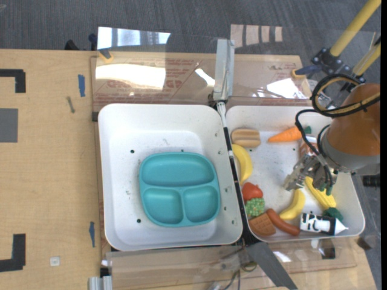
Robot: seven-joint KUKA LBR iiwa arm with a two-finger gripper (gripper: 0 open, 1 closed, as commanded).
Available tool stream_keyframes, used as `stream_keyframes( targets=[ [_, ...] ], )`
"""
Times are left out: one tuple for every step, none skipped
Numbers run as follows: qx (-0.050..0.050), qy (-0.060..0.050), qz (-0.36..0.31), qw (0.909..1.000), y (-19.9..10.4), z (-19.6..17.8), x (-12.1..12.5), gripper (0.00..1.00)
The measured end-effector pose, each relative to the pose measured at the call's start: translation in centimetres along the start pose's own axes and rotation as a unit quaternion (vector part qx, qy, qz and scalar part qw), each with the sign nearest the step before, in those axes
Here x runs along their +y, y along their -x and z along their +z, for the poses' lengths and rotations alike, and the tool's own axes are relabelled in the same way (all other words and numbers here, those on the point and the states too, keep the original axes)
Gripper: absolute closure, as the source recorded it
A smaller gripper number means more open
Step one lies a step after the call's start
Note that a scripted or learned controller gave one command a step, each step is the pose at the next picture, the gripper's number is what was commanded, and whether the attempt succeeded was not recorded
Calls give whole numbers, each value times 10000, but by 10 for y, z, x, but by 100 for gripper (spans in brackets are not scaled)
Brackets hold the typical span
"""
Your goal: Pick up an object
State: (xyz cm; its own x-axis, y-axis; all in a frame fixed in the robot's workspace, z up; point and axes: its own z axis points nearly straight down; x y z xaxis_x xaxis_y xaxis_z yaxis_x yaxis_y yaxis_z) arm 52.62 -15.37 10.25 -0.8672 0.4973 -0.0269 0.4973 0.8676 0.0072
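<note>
On the counter [42, 162], the right bin [354, 222] holds the toy food. We see the hand [305, 175] low at its 3 o'clock side, just above a banana [294, 205]; its grip we cannot tell. Nothing looks lifted yet, we judge.

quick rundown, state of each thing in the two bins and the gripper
teal divided plate: flat in the left bin
gripper: low in the right bin, over a banana
carrot: lying by the far wall
bun: lying at the far left corner
sausage: lying near the front
</note>
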Motion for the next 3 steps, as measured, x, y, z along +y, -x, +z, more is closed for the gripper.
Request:
stream_keyframes(
  targets=[
    [84,1,-113,9999,-36,-87,63,100],
    [70,-11,-896,9959,35,13,7,100],
    [86,-18,-1914,9815,20,13,-58,100]
  ],
)
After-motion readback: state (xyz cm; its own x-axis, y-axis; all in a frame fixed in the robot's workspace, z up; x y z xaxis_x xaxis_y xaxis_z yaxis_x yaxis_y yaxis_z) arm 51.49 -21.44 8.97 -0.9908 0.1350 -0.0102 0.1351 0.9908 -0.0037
